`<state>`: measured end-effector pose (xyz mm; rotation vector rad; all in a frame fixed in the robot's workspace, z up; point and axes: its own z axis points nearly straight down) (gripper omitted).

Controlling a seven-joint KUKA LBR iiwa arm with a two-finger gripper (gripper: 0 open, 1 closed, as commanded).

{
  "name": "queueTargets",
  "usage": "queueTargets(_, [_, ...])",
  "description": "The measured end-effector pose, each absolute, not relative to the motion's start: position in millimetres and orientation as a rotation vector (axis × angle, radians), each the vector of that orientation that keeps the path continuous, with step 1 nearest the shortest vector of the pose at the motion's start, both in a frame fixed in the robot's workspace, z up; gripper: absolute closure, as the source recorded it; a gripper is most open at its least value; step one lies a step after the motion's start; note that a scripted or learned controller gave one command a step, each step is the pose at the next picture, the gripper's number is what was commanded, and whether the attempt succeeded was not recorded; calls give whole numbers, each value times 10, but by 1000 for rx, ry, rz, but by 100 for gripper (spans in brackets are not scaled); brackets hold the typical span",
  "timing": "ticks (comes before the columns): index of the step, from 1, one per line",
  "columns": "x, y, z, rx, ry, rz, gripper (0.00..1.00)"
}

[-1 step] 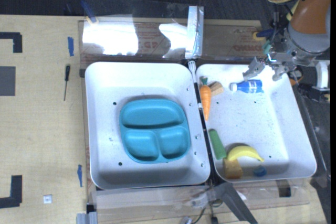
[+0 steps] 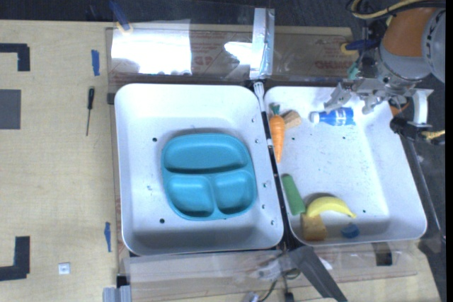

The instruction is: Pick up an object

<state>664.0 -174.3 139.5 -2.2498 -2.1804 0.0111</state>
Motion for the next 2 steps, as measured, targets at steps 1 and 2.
queueTargets(1, [6569,-1975,950,-1734,-2620,0,0])
queueTargets(2, [6676,-1941,1304,-1728,-2627,-2,0])
